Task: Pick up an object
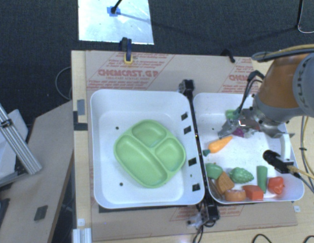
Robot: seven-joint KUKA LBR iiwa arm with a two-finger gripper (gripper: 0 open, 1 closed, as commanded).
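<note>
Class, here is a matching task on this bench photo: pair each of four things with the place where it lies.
Things:
1. green divided plate
2. toy carrot
3. red toy tomato
4. gripper

Places:
A. right bin, near-right corner
B. left bin, middle
C. upper part of the right bin
D. right bin, just below the gripper

Pairs: 1-B, 2-D, 3-A, 4-C

Bright, even overhead light; soft shadows inside the white bins [101, 151]; glare on the metal sheet [116, 16] (slightly soft focus throughout).
</note>
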